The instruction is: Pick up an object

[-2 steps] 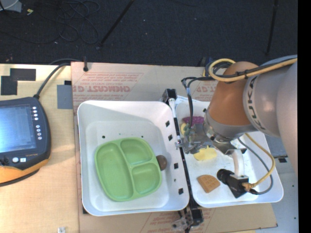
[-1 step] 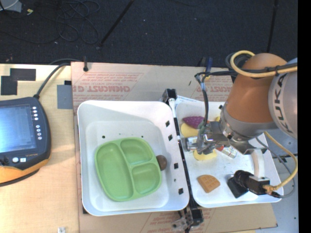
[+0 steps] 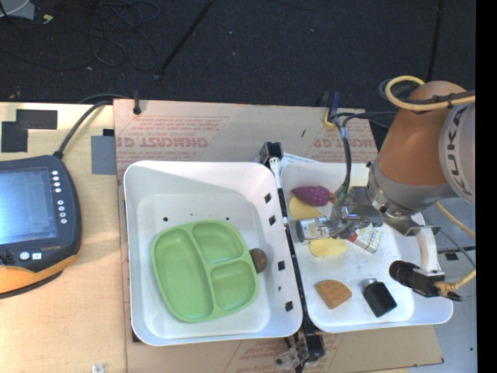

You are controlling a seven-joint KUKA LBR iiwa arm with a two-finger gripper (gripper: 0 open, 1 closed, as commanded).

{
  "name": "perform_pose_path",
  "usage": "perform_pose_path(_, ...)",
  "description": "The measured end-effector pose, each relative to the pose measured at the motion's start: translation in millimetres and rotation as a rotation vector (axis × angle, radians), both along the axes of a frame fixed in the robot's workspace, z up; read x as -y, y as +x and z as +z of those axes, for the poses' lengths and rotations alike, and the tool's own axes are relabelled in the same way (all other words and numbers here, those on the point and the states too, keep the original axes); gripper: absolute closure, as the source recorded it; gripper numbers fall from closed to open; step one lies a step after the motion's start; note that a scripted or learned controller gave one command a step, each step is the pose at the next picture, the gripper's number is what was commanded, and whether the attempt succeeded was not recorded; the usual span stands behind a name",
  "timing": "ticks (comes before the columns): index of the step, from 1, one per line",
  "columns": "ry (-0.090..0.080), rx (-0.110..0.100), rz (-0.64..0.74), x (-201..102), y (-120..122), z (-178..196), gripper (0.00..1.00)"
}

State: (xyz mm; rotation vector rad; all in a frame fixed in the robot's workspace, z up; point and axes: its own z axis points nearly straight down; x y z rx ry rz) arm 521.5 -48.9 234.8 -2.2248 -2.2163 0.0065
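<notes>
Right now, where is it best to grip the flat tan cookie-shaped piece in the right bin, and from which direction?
Take the flat tan cookie-shaped piece across its narrower width, coming straight down from above. It lies flat on the floor of the right white bin, so no side offers a hold. It has open floor around it, with the black block apart on its right.

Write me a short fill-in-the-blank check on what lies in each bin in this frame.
1. The green divided plate lies in the ______ bin.
2. The small brown ball rests against the plate's ______ edge.
3. The purple item lies in the ______ bin, near its far wall.
4. The gripper hangs above a ______ item in the right bin.

Missing words: left; right; right; yellow
</notes>
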Motion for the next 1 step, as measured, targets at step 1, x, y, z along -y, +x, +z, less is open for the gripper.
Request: perform_pose_path(1, 0.002, -0.003, 0.002, 15.9, 7.6, -31.7, 1.00)
